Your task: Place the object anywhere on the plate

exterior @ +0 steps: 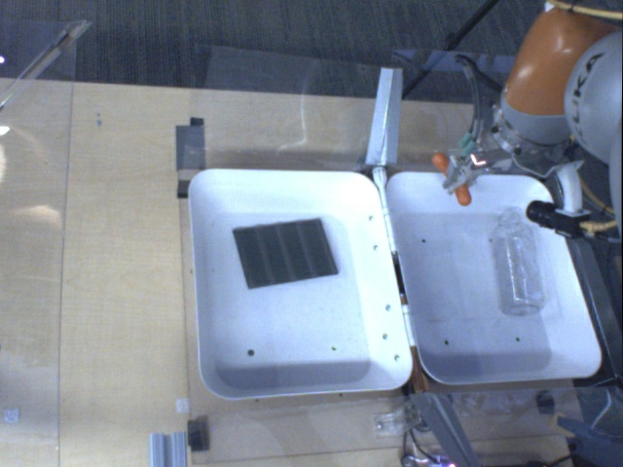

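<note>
Clear bottle [516, 266] flat in right bin [438, 358], near hand [458, 178].

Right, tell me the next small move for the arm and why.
Probably swing the hand down and toward the clear plastic bottle lying in the right bin. The hand hovers at that bin's top edge, apart from the bottle, and the dark ridged plate in the left bin carries nothing yet.
</note>
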Controlling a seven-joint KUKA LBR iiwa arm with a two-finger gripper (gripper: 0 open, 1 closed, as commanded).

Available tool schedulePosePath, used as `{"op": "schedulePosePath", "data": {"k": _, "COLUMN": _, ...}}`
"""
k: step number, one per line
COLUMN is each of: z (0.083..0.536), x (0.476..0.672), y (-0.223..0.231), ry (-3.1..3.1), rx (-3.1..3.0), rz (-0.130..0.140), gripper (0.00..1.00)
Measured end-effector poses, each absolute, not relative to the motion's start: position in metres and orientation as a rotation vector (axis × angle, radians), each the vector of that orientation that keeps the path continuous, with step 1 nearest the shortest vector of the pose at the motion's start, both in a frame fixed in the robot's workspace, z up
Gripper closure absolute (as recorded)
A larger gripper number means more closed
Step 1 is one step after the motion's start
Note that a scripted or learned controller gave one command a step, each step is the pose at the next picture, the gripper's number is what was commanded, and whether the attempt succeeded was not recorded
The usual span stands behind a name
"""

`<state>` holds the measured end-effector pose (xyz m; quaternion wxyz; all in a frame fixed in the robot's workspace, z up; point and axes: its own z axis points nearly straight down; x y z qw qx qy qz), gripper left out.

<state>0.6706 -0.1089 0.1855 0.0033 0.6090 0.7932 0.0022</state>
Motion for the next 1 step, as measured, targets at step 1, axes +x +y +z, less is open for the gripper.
{"op": "schedulePosePath", "data": {"k": 1, "z": 0.2817, "x": 0.6402, "y": -0.0196, "ry": 2.243, "rx": 2.194, "rz": 0.008, "gripper": 1.0}}
